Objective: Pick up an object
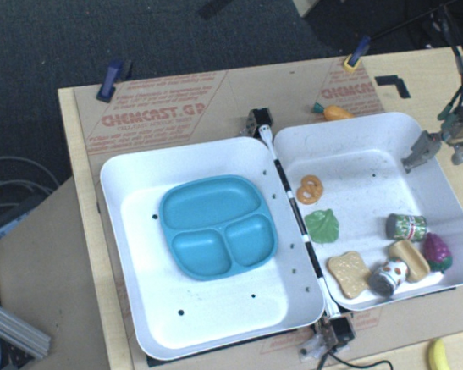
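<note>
Bench carries two white bins side by side. Left bin (148, 320) holds a blue divided plate (218, 226), large and flat, a poor first candidate. Right bin (353, 139) holds the small pickable items: green leafy piece (322, 226) near the divider, toast slice (347, 272) below it, pretzel (309, 189) above it; toward the far corner a green can (406, 225), a tan piece (408, 258), a purple item (437, 251) and a grey-and-dark item (386, 279), these last four crowded together, some touching. Gripper (452, 140) sits at the right bin's right rim, nothing seen between its parts; how far it is spread cannot be told from this angle. Judgement: approach not yet committed. Best bet is an isolated target, the leafy piece or pretzel, descending straight down with room either side. The corner cluster risks nudging neighbours or a wall strike.
</note>
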{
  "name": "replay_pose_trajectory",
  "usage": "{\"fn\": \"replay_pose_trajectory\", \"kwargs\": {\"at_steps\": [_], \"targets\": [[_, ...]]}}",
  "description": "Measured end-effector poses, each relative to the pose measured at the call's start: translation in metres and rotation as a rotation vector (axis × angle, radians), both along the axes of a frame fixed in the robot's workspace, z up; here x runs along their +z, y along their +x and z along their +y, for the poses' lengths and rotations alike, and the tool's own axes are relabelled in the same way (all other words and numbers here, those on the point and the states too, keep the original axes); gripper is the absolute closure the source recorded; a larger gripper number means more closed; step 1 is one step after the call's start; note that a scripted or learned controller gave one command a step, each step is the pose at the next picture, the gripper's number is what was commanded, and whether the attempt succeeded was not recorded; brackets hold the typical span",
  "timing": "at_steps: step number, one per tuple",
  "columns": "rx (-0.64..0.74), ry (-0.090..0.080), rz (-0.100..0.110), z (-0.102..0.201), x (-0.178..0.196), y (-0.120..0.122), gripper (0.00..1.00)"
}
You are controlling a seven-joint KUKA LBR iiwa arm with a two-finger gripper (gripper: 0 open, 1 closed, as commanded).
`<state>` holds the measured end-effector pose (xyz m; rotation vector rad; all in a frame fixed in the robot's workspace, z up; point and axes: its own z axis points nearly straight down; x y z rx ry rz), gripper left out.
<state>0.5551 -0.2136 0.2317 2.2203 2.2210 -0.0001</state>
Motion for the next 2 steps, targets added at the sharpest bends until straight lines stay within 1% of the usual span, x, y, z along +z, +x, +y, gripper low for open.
{"fn": "replay_pose_trajectory", "kwargs": {"at_steps": [1, 2], "targets": [[-0.001, 0.002, 0.004, -0.010, -0.119, -0.047, 0.00], [0.001, 0.002, 0.001, 0.044, -0.147, -0.037, 0.00]]}}
